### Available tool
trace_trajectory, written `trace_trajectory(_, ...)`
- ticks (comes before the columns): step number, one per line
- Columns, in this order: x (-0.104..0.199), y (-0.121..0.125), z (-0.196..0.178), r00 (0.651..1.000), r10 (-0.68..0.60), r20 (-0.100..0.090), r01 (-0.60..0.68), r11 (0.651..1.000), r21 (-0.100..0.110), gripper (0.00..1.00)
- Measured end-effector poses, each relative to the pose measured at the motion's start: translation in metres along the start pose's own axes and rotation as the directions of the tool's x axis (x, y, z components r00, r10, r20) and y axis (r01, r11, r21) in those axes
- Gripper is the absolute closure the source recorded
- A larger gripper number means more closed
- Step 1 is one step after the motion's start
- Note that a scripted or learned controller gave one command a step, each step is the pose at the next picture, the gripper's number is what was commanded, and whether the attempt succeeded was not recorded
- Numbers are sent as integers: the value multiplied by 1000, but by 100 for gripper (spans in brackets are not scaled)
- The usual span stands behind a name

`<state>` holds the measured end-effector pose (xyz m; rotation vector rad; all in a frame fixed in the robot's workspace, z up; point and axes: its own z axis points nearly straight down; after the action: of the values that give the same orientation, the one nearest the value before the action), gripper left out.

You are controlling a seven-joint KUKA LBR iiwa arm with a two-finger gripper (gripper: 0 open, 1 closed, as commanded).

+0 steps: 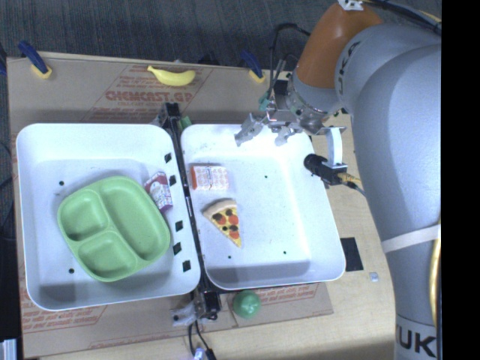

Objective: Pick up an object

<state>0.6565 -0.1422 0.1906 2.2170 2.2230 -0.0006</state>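
The tool point(262, 130) hangs over the right bin's point(315, 223) far edge, fingers apparently spread and empty; a pizza slice point(225, 220) lies near the bin's left edge.

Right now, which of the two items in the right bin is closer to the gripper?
The orange-and-white packet. It lies nearer the bin's far end, where the gripper hovers; the pizza slice sits below it, farther away.

Arm point(390, 126) cropped at bottom edge
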Motion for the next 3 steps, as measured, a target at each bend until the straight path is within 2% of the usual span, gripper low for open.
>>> trace_trajectory(1, -69, -1, 100, 1000, -1, -2, 1, 1000, 5, 0)
trace_trajectory(2, -68, 0, 88, 1000, -7, -2, 7, 1000, 4, 100)
trace_trajectory(3, 4, 1, 7, 1000, -3, -3, 3, 1000, -2, 100)
